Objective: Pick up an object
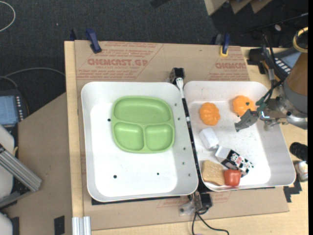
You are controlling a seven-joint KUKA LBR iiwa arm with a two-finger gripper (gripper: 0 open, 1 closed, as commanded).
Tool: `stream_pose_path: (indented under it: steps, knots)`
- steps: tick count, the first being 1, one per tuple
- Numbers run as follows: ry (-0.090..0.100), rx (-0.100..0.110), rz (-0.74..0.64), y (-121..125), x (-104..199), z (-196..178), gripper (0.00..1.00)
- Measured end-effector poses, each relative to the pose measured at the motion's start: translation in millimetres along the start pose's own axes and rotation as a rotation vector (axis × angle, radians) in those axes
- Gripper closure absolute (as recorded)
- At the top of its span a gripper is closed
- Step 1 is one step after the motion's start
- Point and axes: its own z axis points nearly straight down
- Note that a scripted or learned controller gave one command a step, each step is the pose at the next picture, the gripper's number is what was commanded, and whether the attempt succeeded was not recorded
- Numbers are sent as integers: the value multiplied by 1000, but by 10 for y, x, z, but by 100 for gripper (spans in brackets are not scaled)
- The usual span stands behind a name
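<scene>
The gripper [250, 117] hangs in the right bin [274, 151], just beside an orange toy pumpkin [240, 104]; whether its fingers are parted I cannot tell, and nothing visibly sits between them. This looks like the approach step; next it must centre over the pumpkin and descend. The pumpkin is roundish, with no clear long axis.
</scene>
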Motion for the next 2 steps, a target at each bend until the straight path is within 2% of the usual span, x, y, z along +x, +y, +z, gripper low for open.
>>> stream_pose_path:
  steps: [1, 2]
  knots:
    - [-5, -22, -3, 23, 124, -1669, 0]
    - [-3, -7, -2, 15, 122, -1677, 100]
